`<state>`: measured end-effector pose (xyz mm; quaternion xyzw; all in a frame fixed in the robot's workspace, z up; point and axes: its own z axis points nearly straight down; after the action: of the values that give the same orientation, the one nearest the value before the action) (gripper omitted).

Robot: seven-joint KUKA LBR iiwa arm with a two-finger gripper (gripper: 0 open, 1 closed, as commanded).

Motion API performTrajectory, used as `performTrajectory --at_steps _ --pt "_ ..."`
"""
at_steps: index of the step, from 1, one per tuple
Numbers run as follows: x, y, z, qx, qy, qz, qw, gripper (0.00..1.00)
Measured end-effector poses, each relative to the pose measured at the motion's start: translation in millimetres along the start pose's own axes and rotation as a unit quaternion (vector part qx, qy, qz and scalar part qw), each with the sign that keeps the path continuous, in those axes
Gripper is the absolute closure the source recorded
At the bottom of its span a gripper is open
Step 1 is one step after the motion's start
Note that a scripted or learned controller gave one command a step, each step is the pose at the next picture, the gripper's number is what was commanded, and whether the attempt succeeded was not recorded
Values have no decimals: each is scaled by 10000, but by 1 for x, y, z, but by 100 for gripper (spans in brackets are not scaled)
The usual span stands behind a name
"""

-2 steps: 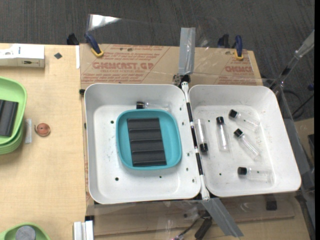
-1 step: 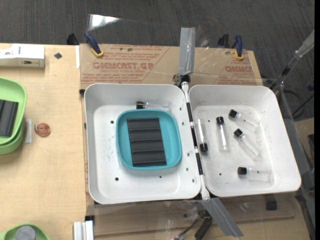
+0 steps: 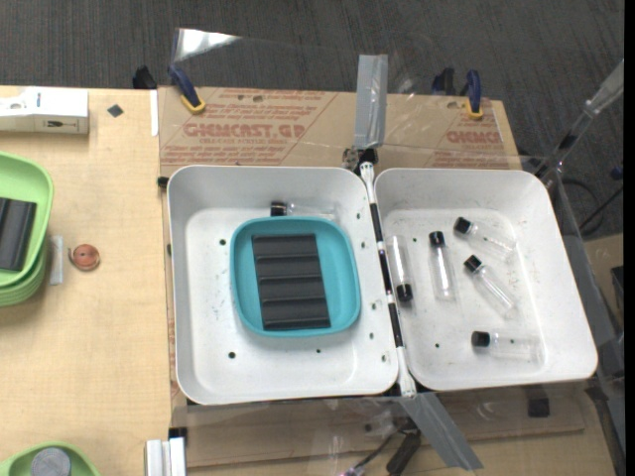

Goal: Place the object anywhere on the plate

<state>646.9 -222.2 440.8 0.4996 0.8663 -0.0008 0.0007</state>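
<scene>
On the bench, two shallow white bins side by side, listed left to right

Left bin [image 3: 189,296]: one teal plate [image 3: 342,266], square with rounded corners, lying flat near the middle of the bin floor. On the plate, a black ridged block [image 3: 291,281] covers most of its centre, long side running away from the camera. Just beyond the plate's far rim, on the bin floor, one clear vial with a black cap [image 3: 281,208], lying on its side with the cap to the left; whether it touches the rim cannot be told.

Right bin [image 3: 556,266]: five clear, black-capped vials, all on their sides on the bin floor and well apart from the plate
- long vial [image 3: 399,261] against the left wall, cap towards the camera
- upright-lying vial [image 3: 440,266] just right of it, cap at the far end
- far vial [image 3: 481,229], cap to the left
- slanted vial [image 3: 491,284] near the middle, cap at its upper left
- near vial [image 3: 506,344], cap to the left

Gripper: whether released, clenched or grasping anything cannot be told

Surroundings: cardboard sheet [image 3: 298,127] with red lettering behind the bins, held by two clamps at its far corners; wooden table [image 3: 99,365] to the left carrying a green tray [image 3: 25,181], a small reddish disc [image 3: 85,257] and a white box [image 3: 45,112]
</scene>
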Motion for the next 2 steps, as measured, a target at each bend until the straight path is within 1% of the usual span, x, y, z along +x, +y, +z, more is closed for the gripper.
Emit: performTrajectory --at_steps 2 --pt "0 0 0 0 0 0 10000 0"
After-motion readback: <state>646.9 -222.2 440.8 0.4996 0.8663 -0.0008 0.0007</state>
